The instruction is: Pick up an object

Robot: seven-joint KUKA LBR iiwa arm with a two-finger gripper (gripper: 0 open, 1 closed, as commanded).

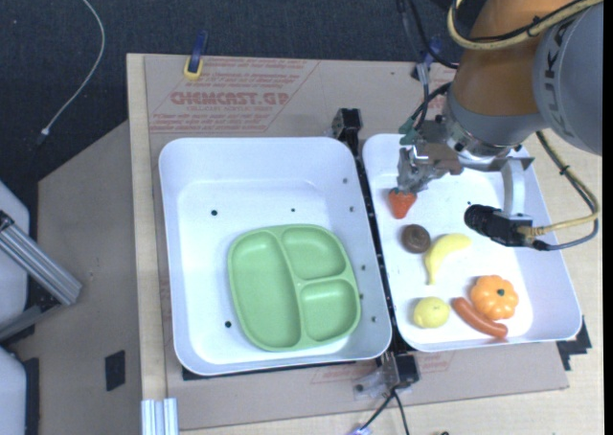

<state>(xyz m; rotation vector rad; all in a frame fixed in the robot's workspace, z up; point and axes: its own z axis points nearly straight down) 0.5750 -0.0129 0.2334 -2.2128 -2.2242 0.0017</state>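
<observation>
My gripper (412,184) hangs over the far left corner of the right bin (560,323), pointing down. Directly under its tip lies a small red fruit with a green top (402,202), touching or almost touching the gripper. I cannot tell whether the fruit is gripped. Further toward the front of the same bin are a brown round piece (415,238), a yellow banana (445,253), a yellow lemon (431,311), an orange pumpkin (493,296) and a long red piece (479,319).
The left bin (182,232) holds a green divided plate (292,285). A black part with a yellow cable (496,223) hangs from the arm above the right bin. The divider between the bins runs just left of the red fruit.
</observation>
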